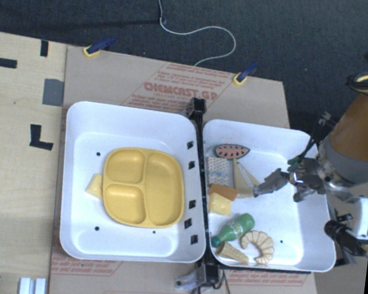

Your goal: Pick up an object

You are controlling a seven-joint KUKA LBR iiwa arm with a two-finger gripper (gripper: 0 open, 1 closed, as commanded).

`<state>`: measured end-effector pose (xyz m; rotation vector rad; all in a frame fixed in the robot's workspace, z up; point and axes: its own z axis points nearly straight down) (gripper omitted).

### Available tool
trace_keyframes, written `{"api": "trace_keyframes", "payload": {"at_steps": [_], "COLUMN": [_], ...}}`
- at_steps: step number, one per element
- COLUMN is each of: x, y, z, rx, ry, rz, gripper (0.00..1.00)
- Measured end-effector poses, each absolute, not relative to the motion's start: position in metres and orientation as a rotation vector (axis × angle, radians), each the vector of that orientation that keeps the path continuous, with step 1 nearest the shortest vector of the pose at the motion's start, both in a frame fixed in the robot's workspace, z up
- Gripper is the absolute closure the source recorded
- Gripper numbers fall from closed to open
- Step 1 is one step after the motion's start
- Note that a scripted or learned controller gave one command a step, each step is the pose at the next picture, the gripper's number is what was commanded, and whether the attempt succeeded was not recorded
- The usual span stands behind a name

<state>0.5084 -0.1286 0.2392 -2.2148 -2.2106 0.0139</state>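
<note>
Wedge [248, 178], a pale yellow cheese-like piece, is my candidate for the pick: it lies in the right bin [305, 250], near that bin's centre, just left of the claw [270, 183]. Its long axis runs at a slant, from upper left to lower right, with the narrow end toward the claw tips. From the claw, the wedge lies to the left and marginally upward in view; the two look close to touching, though I cannot confirm contact.

Claw state: I cannot tell whether it is spread or pressed together; the tips read as one dark mass at this angle. I see nothing between them, so I log no grasp.

Surrounding items, working outward:
- Grater [220, 172], flat, just left of the wedge.
- Watermelon slice [231, 152], above the grater.
- Block [223, 194], tan, with a yellow piece [219, 205] below it.
- Green bottle [234, 229], croissant [258, 245] and cone [232, 252], near the bin's front wall, well apart from the claw.

Left bin [74, 162] holds a yellow divided plate [144, 187]; it is not relevant to this move.

Judgement: the approach needs a short travel leftward, with the claw turned across the wedge's short axis. The grater sits close enough to be caught by mistake.
</note>
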Motion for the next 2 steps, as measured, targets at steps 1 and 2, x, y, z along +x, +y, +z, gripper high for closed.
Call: {"api": "trace_keyframes", "payload": {"at_steps": [1,2], "x": [0.511,0.511], "y": [-0.129,-0.123], "z": [0.246,0.201], "rx": [-2.218,-2.216], "ry": [-2.221,-2.220], "rz": [0.002,0.006], "gripper": [0.00,0.00]}}
